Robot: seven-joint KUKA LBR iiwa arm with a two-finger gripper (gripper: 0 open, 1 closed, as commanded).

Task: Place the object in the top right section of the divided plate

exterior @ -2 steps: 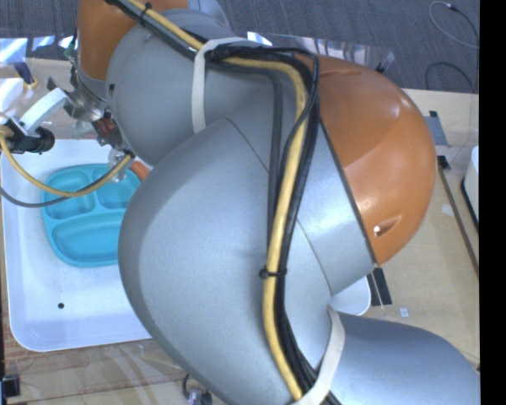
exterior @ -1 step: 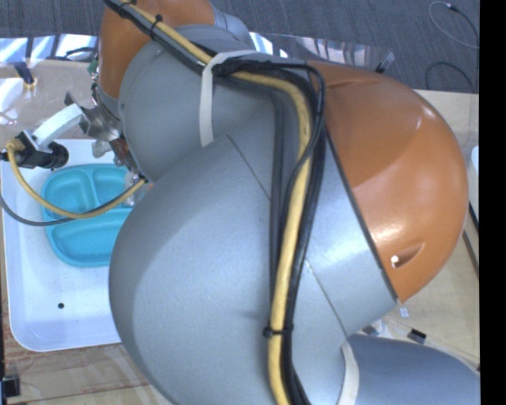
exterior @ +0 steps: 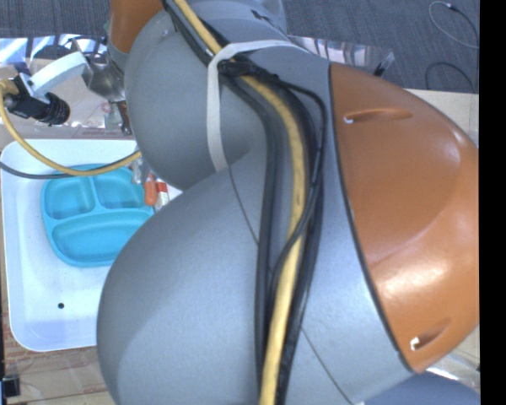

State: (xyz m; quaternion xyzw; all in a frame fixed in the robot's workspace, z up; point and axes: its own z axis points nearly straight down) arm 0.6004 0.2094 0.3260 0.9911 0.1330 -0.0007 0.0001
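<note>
A blue divided plate [exterior: 88, 218] lies in the left white bin [exterior: 25, 260], and its right part is covered by the arm. A small orange and white object [exterior: 153, 193] shows at the plate's right edge, just under the arm's grey body. A sliver of the gripper [exterior: 138, 172] pokes out right above that object, over the plate's upper right compartment. The arm hides the rest of it. Whether the orange object is held or rests on the plate cannot be told.
The arm's grey links and orange band [exterior: 405, 209] cover the middle and right of the view. A yellow cable [exterior: 59, 165] loops over the bin's far edge. A small dark speck [exterior: 61, 305] lies on the bin floor below the plate.
</note>
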